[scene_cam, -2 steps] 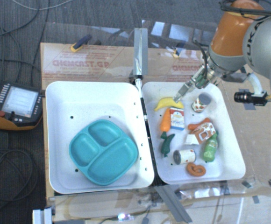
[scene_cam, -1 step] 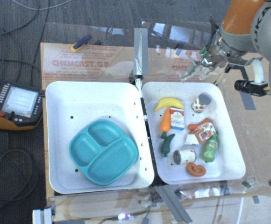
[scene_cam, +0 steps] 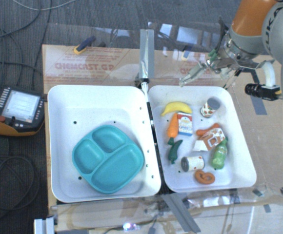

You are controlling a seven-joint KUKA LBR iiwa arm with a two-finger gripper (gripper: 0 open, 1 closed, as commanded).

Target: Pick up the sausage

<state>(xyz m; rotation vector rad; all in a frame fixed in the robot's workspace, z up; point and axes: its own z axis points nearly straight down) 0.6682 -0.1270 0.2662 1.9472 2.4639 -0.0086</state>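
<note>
The gripper is seen above the bench just beyond the far rim of the right bin, hung from the grey arm with its orange band, and nothing is seen to be carried by it; whether it is released or clenched cannot be told from this angle. Below it, within the right bin, a small round cup is set near the far right corner, with a banana to its left. A carrot and a small carton are laid side by side beneath the banana. The sausage, taken to be the reddish-orange piece, is found near the bin's middle, touched by a printed packet at its near end. A green bottle, a can, a dark green vegetable and an orange-brown ring are spread along the near part. In the left bin a teal divided plate is held. A control pendant is laid on the floor at far left.
</note>
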